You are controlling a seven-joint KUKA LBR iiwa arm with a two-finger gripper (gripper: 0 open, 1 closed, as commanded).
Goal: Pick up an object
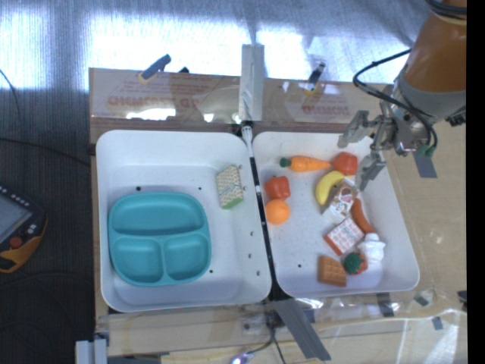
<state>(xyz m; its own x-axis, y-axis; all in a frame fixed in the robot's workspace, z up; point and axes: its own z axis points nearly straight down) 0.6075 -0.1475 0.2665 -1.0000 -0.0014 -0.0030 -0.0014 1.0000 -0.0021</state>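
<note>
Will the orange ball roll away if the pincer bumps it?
Probably. The orange ball looks round and smooth, so a nudge could send it rolling across the flat white bin. The red block right beside it may stop it on that side. Its roundness might also make it slip from a pinch.

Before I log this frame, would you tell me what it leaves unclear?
- Gripper: too small in the camera view to tell whether it touches the tomato.
- Arm: cut off by the top edge.
- Small packet beside the banana: label too blurred to identify.
</note>
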